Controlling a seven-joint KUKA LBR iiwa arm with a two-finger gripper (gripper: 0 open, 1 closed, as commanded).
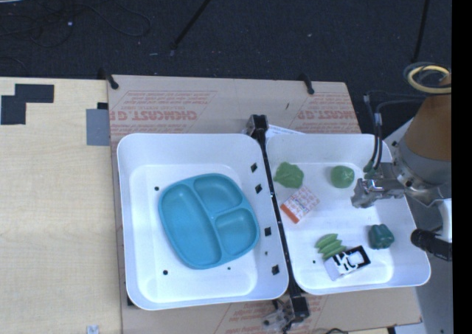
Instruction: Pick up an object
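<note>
The right bin (402,273) holds several small items. A green lumpy toy (289,175) lies at its upper left and a round green ball (341,176) sits further right. A white and orange packet (299,204) rests near the divider. Green pea pods (329,243) lie beside a white card with black marks (348,261). A dark teal piece (381,236) sits near the right wall. My gripper (364,198) hangs low over the bin's right side, between the ball and the teal piece, with nothing seen in it.
The left bin (140,178) holds a blue divided plate (209,219). A black divider rail (269,207) runs between the bins. The arm's orange band (431,122) and grey wrist stand over the right bin's rim. Cardboard lies beneath both bins.
</note>
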